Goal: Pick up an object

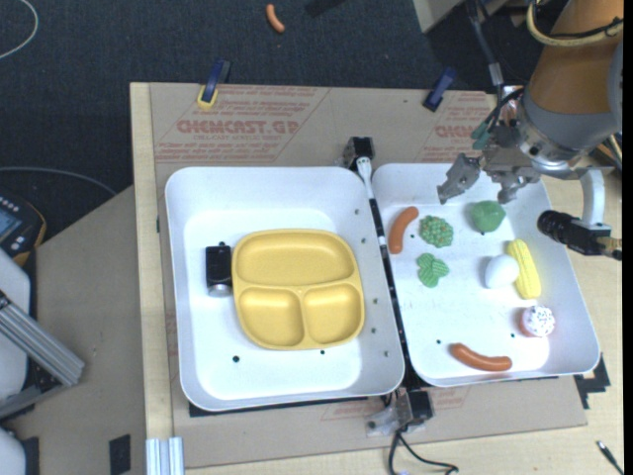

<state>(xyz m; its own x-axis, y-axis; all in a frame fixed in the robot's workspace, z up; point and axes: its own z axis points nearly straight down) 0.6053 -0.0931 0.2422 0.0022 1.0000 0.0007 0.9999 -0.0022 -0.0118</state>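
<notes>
Hovering: open fingers [485, 188] above rounded green toy [486, 216].

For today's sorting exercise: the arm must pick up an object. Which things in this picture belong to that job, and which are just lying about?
Job in hand:
gripper, open above the right bin
green toy nearest it
broccoli pieces
sausages
corn cob
white egg

Lying about:
yellow divided plate in the left bin
small black item beside it
orange piece on the floor

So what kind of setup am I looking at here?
Likely a robot lab test bench: two white bins on clamped cardboard, toy food such as a sausage, and loose cables on dark carpet.
</notes>
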